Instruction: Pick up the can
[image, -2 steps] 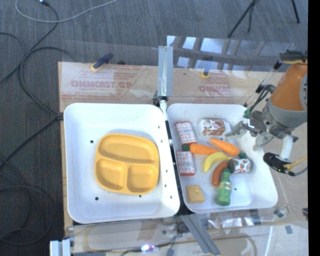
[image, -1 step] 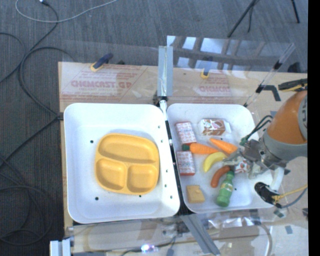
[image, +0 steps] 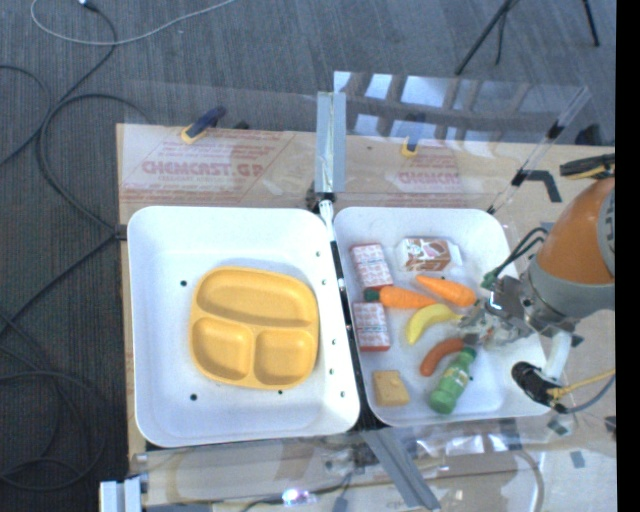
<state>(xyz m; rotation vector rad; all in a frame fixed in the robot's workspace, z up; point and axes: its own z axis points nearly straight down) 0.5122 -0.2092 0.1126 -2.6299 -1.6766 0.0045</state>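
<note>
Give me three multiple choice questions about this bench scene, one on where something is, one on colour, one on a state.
1. Where is the yellow plastic compartment tray?
A. left white bin
B. right white bin
C. on the floor

2. What colour is the small plastic bottle?
A. blue
B. green
C. black

3. How does the bottle lie?
A. upright
B. on its side
C. on the tray

Answers: 1 A, it sits in the left white bin. 2 B, its body is green. 3 B, it lies lengthwise on the floor of the right white bin, below the tool.
</note>
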